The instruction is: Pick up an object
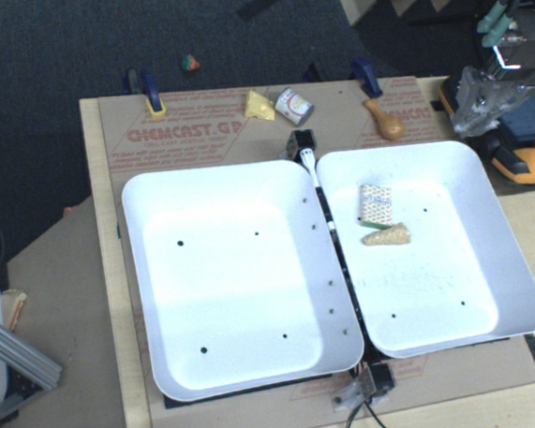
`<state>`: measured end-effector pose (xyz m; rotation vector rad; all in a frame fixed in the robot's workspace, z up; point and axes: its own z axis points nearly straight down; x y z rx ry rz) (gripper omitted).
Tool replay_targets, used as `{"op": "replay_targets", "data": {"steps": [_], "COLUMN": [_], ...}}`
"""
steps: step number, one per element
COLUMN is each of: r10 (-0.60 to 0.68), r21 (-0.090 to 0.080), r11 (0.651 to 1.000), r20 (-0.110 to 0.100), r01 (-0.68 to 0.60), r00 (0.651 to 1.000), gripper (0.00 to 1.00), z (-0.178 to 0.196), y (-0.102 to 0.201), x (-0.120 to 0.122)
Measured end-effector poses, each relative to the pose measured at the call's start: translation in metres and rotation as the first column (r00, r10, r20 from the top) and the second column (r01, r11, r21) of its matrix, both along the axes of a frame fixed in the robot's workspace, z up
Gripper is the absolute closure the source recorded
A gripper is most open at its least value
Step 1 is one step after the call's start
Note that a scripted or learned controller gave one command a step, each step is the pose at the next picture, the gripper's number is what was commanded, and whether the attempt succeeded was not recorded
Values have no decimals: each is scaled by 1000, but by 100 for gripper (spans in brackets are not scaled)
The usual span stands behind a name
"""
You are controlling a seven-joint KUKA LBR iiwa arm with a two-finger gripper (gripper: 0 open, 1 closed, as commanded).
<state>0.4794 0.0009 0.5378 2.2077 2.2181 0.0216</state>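
Claw (485, 103): grey metal assembly seen at the far right of the tabletop (533, 230), outside the bins, just beyond the far right corner of the right bin (495, 233). It is seen side-on among cables and clutter, so I cannot tell whether it is parted or closed; nothing visibly held. An orange-and-dark part (524, 161) sits just below it at the view's edge. Candidate objects lie in the right bin, in its far half, slightly left of centre: a small patterned packet (376, 203), lying flat, with a thin green strip (374, 224) at its near edge, and just nearer to me a pale tan cone-shaped piece (385, 236) lying on its side, point to the left. Packet and cone are close together; contact cannot be resolved. All are well apart from the claw. The left bin (150, 267) abuts the right bin along a dark seam; four small black dots on its floor. At the far end of the seam, a black-and-white tool (306, 150) rests on the rims. Both bins sit on a printed cardboard sheet (184, 130). On the sheet beyond the bins: yellow wedge (259, 106), small white box (293, 105) just beside it, brown wooden pear-shaped piece (386, 122) farther right. Two blue clamps (152, 90) grip the sheet's far edge. A small coloured item (191, 63) lies on the dark carpet (63, 49) beyond.
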Motion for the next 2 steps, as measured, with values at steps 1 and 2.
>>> {"op": "replay_targets", "data": {"steps": [1, 2], "r10": [1, 2], "r21": [-1, -1], "r11": [1000, 1000], "r20": [-28, -25], "r01": [-1, -2], "r00": [1000, 1000], "gripper": [100, 100], "z": [-141, -164], "y": [65, 123], "x": [62, 41]}}
